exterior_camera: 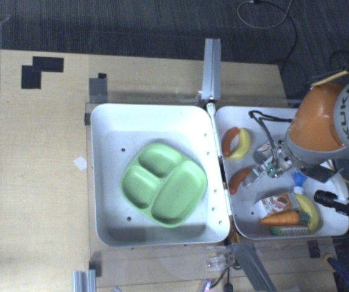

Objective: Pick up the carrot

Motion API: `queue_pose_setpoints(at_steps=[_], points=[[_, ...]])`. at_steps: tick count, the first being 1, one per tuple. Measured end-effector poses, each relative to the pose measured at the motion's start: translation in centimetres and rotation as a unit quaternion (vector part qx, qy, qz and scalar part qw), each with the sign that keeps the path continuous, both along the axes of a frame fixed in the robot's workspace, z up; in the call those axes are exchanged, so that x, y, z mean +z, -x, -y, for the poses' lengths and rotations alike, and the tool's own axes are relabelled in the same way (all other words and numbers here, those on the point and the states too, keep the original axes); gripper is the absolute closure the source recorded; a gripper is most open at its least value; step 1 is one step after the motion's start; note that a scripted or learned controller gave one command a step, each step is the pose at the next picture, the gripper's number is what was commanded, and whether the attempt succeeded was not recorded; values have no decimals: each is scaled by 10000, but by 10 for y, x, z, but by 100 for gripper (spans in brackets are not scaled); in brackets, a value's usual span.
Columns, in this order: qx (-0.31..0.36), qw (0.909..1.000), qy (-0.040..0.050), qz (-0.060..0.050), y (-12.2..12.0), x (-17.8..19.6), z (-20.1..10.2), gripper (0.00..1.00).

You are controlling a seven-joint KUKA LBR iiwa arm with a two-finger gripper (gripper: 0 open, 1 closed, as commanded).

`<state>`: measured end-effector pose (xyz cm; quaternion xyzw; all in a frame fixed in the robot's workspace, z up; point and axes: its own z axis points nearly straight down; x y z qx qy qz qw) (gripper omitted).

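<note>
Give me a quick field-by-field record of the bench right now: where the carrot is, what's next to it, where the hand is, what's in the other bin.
carrot: lying flat near the front edge of the right bin
neighbours: banana at its right end, small printed packet just behind it
hand: over the middle of the right bin, behind the carrot, not at it
fingers: state cannot be told
also in right bin: second banana with a reddish piece beside it, another reddish piece
left bin: holds a green divided plate

An orange carrot (pixel 282 219), a yellow banana (pixel 308 211) and a pale green plate (pixel 164 184) lie in white bins (pixel 110 139).
</note>
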<state>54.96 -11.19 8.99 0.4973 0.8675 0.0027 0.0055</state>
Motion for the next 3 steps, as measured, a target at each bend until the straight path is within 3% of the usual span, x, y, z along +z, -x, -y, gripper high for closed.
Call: queue_pose_setpoints(at_steps=[1,2,3], points=[[9,10000,-11,34,-3,12,-2,100],[-1158,9933,-6,-29,25,99,53,100],[-750,9972,4,-20,61,161,94,100]])
